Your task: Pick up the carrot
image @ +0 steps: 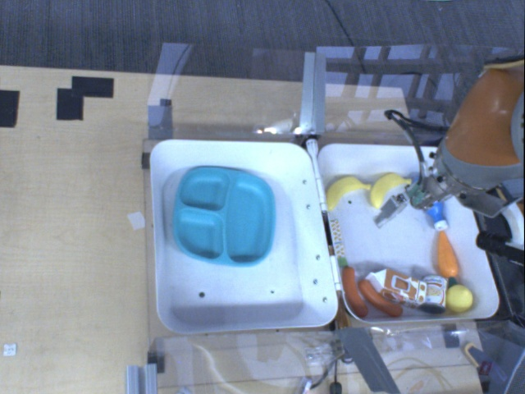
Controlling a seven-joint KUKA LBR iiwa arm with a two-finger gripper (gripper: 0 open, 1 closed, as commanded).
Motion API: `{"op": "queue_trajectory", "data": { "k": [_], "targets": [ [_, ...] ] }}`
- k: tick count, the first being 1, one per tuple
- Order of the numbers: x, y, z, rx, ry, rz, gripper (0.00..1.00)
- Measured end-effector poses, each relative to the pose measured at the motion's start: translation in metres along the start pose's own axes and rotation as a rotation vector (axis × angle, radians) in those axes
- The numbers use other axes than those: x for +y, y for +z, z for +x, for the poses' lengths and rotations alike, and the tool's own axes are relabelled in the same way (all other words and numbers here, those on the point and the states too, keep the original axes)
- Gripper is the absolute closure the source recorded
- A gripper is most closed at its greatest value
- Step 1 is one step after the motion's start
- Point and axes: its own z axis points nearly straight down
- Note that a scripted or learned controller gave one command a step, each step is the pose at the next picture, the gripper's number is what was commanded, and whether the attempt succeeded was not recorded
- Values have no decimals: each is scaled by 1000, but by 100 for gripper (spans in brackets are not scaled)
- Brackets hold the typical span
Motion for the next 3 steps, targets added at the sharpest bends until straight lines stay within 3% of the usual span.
{"op": "queue_trajectory", "data": {
  "k": [1,2,3],
  "targets": [
    [-82,15,-28,0,191,3,0],
    [-82,14,-28,0,191,3,0],
    [-72,88,-48,0,199,0,0]
  ]
}}
